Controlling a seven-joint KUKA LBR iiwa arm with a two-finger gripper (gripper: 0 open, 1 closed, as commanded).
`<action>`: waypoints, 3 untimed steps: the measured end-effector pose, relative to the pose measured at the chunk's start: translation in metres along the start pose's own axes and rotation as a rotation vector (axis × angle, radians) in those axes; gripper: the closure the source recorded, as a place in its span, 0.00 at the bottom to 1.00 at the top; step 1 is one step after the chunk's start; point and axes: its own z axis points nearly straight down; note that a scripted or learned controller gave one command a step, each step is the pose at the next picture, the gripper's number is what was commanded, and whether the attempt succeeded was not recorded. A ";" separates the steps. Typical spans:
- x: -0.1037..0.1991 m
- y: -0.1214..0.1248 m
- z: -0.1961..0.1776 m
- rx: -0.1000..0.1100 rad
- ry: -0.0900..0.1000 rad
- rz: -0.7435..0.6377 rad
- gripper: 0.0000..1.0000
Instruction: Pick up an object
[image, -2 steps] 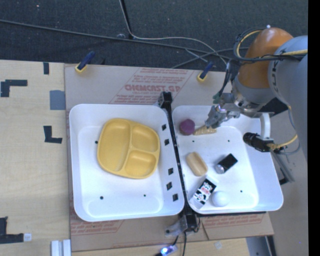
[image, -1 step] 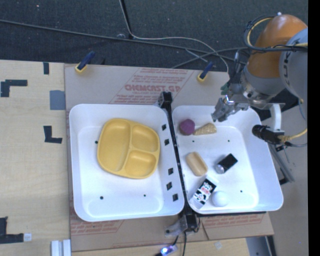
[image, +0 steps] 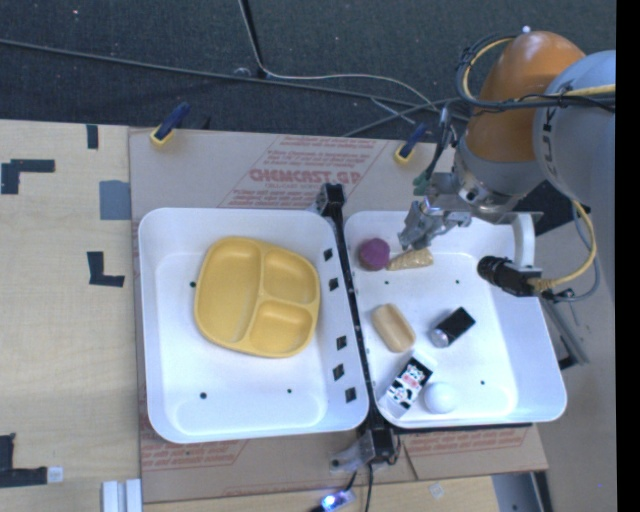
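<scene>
The bench (image: 60, 300) carries two white bins. In the right bin (image: 500, 390), the jaws (image: 415, 235) hang over a tan wedge (image: 411, 260) beside a purple ball (image: 374, 253); their spread cannot be told. Risk: closing off-centre could push the wedge aside.

Red "CHEMCAST GP" print on the brown board (image: 300, 165).

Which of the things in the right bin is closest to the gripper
The pale tan wedge, lying just below the gripper; the purple ball sits slightly farther left.
</scene>
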 end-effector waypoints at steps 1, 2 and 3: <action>0.051 -0.012 0.014 0.001 0.000 -0.001 1.00; 0.098 -0.028 0.007 0.001 0.001 -0.002 1.00; 0.159 -0.034 0.017 0.002 0.000 -0.003 1.00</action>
